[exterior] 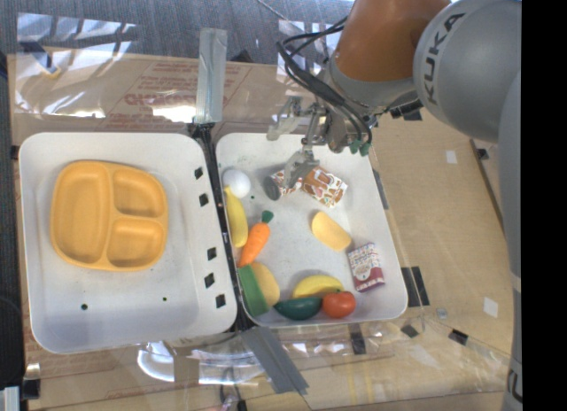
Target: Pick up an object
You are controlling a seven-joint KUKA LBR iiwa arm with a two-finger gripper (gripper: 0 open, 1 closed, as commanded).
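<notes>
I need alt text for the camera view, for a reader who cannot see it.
A grey arm's gripper hangs over a snack packet in the right bin, among toy foods: carrot, banana, egg, tomato. The left bin holds a yellow divided tray.

Arm housing point(465, 55): "KUKA" in dark capitals, running along the grey casing.
Cardboard sheet point(159, 90): faint reddish print beneath clear film; wording not legible.
Red-and-white packet point(365, 267): printed label; text too small to read.
Brown-and-white packet point(322, 187): patterned print; no readable wording.
</notes>
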